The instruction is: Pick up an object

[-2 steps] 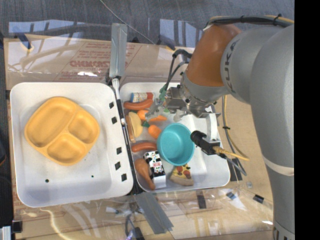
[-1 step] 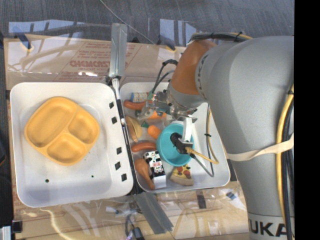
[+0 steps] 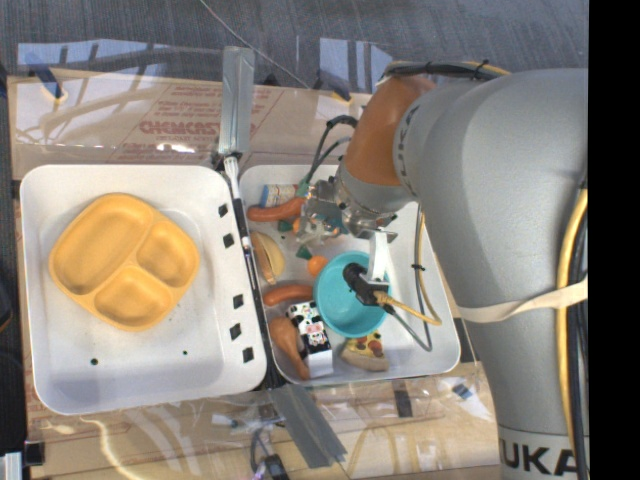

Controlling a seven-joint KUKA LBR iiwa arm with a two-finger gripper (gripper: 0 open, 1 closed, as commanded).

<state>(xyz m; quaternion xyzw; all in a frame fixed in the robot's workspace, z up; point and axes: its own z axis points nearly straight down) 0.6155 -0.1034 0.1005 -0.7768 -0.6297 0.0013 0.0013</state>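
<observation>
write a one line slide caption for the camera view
KUKA arm reaches over the right bin crowded with toy food and a teal bowl; yellow divided plate sits in the left bin.

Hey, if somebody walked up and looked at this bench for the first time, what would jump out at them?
Probably the big grey arm with its orange band, reaching in from the right and covering much of the right bin. Next, the yellow divided plate lying alone in the left bin. Then the clutter under the arm: a teal bowl, toy hot dogs and a pizza slice.
</observation>
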